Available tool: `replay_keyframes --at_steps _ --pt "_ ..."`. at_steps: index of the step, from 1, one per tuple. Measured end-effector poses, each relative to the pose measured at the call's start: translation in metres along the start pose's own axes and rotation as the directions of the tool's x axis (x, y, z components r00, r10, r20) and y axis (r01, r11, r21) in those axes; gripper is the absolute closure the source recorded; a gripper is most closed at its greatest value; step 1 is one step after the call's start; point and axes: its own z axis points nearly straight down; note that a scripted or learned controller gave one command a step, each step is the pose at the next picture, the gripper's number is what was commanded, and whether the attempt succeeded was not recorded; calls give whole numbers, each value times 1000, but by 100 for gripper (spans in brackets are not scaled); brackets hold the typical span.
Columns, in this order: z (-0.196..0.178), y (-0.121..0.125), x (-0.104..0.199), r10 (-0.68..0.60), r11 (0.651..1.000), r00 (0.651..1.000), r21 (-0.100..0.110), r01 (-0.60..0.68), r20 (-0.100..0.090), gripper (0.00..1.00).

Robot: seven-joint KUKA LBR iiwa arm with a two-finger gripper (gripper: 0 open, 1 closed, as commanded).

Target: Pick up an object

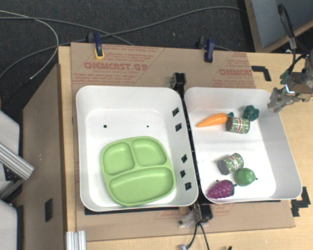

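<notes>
Fingers [277,102] hover at the right bin's [281,155] upper right rim; their spread unreadable.

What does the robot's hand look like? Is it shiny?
The gripper looks like grey metal, a bit dull rather than shiny. It has a blocky little body with a small blue-green spot on it, and thin dark cables run up from it. It is blurry at the picture's right edge, above the right bin, so finer details are hard to tell.

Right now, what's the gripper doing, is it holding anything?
Gripper: at the right bin's far right edge, nothing seen in it; open or shut cannot be told.
</notes>
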Motion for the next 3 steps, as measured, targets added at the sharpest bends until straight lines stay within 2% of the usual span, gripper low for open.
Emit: replay_keyframes --at_steps 1,2,3 --pt "4 24 45 -3 1000 1000 0 3 0 100" --pt "23 36 99 -3 1000 1000 5 3 -2 100" --pt "25 59 145 -3 1000 1000 0 3 -1 100"
